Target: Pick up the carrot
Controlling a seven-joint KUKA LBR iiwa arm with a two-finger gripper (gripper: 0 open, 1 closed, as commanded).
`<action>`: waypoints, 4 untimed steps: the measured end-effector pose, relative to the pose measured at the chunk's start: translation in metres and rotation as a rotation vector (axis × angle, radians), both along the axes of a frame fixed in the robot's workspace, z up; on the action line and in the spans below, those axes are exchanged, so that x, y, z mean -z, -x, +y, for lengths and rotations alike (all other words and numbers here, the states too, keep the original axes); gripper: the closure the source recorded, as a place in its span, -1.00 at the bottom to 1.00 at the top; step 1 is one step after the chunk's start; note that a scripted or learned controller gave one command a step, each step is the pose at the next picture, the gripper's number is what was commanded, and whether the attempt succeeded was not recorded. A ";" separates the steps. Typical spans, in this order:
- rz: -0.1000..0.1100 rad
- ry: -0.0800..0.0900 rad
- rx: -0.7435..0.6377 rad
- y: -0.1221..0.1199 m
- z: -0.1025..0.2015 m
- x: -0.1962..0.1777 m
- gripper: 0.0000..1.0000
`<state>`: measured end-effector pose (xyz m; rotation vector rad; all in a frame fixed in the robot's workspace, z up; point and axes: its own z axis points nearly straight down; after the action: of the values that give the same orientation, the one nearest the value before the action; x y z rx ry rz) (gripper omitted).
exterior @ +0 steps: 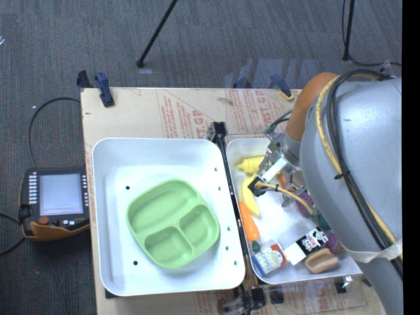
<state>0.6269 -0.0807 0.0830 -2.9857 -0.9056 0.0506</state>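
Two white bins [105,176]: one green plate [172,224], one carrot [248,220].

Bulky grey arm [367,169], orange band, seemingly black cables alongside.

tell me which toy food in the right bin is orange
The carrot, lying along the right bin's left wall below the yellow banana; the others are yellow, brown or boxed.
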 end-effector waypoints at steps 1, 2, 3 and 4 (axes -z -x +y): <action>-0.035 0.007 -0.127 -0.002 -0.056 -0.044 -1.00; -0.023 0.003 -0.031 0.064 -0.018 0.000 -1.00; -0.031 0.005 -0.039 0.102 -0.002 -0.041 -1.00; -0.051 0.017 0.384 0.088 -0.006 -0.015 -1.00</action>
<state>0.5389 -0.0871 0.0976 -3.1293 -0.3217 -0.0249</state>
